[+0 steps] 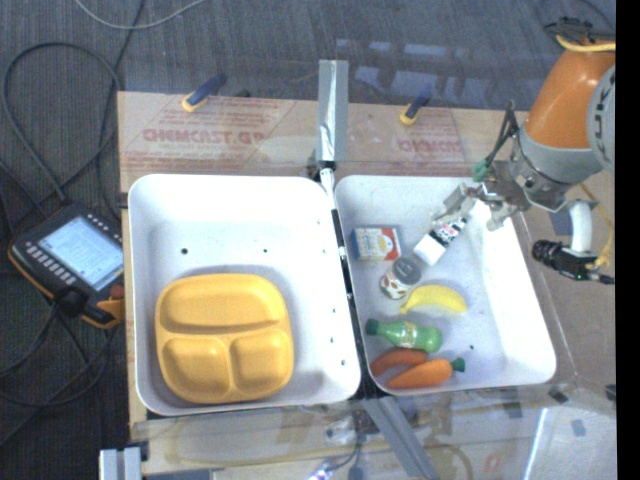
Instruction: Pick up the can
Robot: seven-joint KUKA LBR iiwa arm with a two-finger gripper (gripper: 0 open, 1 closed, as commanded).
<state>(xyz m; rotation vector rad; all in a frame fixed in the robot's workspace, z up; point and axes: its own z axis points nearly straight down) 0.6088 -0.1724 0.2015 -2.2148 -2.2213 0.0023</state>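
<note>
Camera view: end effector (462, 206) blurry above can (399, 277), fingers perhaps spread.

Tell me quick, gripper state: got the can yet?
Gripper: cannot be told open or closed; nothing visibly held. It hovers over the right bin, and the can lies apart in it.

bench (250, 138) carrying two white bins side by side | left bin (150, 208) sitting beside right bin (520, 298) | two yellow-handled clamps (203, 92) gripping far edge
</note>
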